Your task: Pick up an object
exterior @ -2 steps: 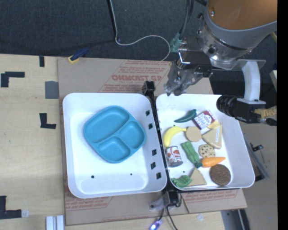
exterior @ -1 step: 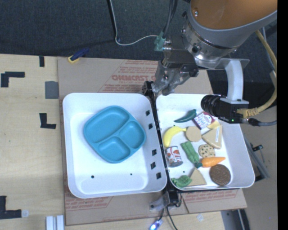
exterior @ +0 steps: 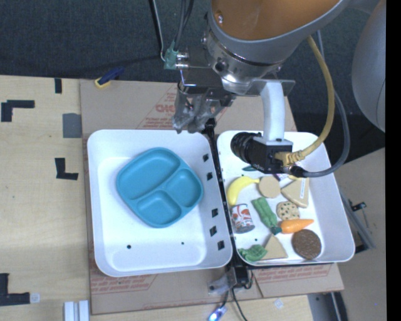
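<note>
Grey claw (exterior: 195,119) hanging above the far rim between the two bins, carrying nothing — spread impossible to tell. Still approaching, judging by this: needing to swing over the right bin (exterior: 335,207), toward the banana (exterior: 240,187) — then descending.

left bin (exterior: 103,188): blue divided plate (exterior: 159,186) | bench: cardboard sheet (exterior: 125,103)

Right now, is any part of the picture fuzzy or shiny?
In the camera view, the arm's orange band close to the lens looks soft and blurred, the blue tray and toy food are sharp, and the white bins are evenly lit with mild shadows.
</note>
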Available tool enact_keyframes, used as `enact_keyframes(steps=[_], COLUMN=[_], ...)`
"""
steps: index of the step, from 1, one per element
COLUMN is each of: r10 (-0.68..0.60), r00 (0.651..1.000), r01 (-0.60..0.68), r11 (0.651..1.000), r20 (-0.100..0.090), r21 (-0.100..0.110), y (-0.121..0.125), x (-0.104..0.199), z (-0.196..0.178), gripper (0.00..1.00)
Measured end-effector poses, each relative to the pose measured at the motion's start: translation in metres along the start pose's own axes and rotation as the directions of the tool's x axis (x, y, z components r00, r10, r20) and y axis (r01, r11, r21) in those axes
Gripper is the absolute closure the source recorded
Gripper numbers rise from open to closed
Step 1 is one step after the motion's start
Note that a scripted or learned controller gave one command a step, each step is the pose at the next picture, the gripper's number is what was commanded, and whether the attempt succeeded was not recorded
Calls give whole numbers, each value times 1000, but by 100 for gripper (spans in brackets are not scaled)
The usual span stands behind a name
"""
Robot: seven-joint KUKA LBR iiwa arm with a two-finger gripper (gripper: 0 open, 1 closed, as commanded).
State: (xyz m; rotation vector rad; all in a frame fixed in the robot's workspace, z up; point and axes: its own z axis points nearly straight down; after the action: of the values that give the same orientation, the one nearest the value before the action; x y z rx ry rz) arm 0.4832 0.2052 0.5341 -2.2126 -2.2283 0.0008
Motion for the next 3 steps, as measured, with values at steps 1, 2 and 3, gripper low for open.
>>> enact_keyframes(steps=[1, 2, 3], r10=[5, 2, 2], r00=[1000, 1000, 1000], r01=[-5, -2, -2], r11=[1000, 1000, 1000], r20=[8, -3, 1], r21=[16, -6, 2], y=[-1, 1, 0], x=[8, 30, 29], z=[145, 68, 63], gripper=[100, 100, 100])
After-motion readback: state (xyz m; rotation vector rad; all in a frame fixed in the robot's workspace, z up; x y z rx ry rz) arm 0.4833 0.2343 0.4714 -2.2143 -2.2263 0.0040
